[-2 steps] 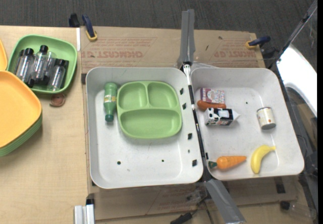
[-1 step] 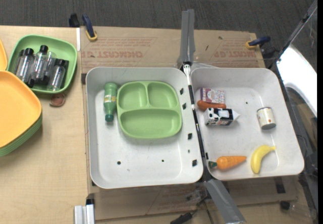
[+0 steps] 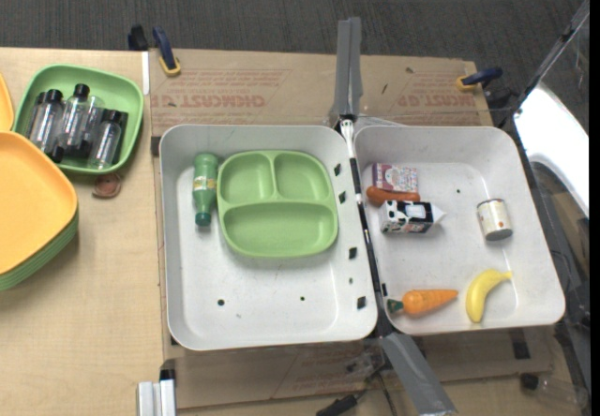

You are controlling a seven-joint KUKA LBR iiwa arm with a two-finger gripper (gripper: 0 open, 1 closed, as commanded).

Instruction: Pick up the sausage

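Note:
The sausage (image 3: 392, 195) is a short orange-red link lying in the right bin (image 3: 530, 208), near that bin's left wall. It lies roughly level, wedged between a pink carton (image 3: 395, 176) behind it and a black-and-white milk carton (image 3: 410, 217) in front, touching or nearly touching both.
Also in the right bin are a small can (image 3: 494, 219), a banana (image 3: 486, 292) and a carrot (image 3: 427, 302). The left bin (image 3: 262, 311) holds a green divided plate (image 3: 277, 202) and a green bottle (image 3: 204, 187). A green tray of bottles (image 3: 80, 119) and stacked orange plates (image 3: 33, 208) sit far left.

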